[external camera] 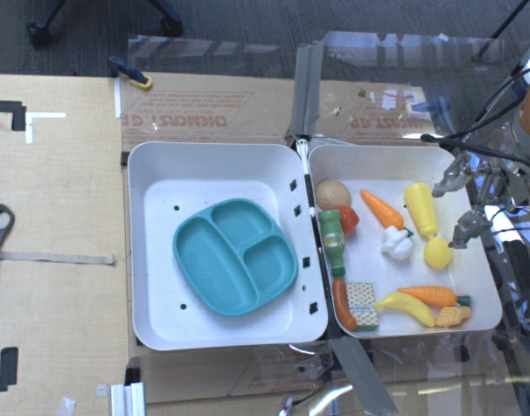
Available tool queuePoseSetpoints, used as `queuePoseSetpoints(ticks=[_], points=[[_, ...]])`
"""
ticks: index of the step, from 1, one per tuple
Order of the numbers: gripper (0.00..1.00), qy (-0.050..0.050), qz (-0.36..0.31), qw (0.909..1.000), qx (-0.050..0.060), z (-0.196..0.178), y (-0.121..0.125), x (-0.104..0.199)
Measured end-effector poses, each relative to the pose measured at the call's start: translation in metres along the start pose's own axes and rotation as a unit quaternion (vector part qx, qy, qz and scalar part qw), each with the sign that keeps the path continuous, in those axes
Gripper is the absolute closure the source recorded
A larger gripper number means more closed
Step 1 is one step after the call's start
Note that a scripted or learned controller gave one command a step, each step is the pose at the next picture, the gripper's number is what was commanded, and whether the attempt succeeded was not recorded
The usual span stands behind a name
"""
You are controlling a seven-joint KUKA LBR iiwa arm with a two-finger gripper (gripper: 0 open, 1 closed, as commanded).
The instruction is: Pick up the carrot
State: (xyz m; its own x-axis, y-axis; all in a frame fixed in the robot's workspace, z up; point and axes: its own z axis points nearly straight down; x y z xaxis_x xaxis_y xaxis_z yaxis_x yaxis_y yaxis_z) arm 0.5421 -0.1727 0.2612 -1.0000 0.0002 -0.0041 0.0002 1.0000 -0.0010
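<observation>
Nothing is done yet: the carrot [382,208] lies loose in the right bin [486,271], between the potato [332,195] and the yellow bottle [421,208]. My jaws [462,206] hang parted and holding nothing over the bin's right edge, well apart from it.

Your arm comes in from the right edge, wrist sitting high at the upper right. Gripper [460,206] points left and down, fingers spread apart with a clear gap, nothing between them. One fingertip sits upper, one lower; cables trail off behind the wrist.
</observation>
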Motion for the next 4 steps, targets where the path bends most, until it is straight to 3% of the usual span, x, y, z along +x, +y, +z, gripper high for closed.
queuePoseSetpoints(ticks=[1,2,3,4], points=[[0.00,0.001,0.096,0.9954,0.000,0.129,0.038,-0.006],[0.00,0.000,0.201,0.9796,0.000,0.168,0.048,-0.059],[1.00,-0.003,0.199,0.9800,0.001,0.157,0.049,-0.061],[1.00,-0.001,0.073,0.9974,0.000,0.068,0.117,-0.047]])
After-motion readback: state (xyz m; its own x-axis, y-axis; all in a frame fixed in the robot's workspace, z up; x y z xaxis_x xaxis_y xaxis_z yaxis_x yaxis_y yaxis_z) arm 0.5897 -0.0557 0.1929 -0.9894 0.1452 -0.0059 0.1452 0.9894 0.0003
